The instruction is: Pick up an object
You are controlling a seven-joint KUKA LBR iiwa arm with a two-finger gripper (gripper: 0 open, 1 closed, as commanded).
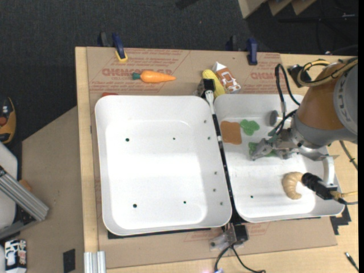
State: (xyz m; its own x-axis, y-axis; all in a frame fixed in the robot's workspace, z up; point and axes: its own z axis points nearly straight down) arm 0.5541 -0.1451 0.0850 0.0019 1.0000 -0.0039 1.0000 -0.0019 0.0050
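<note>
Red print on cardboard (142,67), illegible perhaps.

From my station I see the surface (91,152) covered with a brown cardboard sheet printed in red lettering, held along its far edge by two blue-and-yellow clamps (120,49). Two shallow white bins sit on it side by side, touching: the left bin (114,169) and the right bin (273,209). Directly on the cardboard, beyond the left bin, lies an orange toy carrot (154,77). Near the bins' far junction rest a yellow item (211,77) and a small brown-and-white carton (227,80).
</note>
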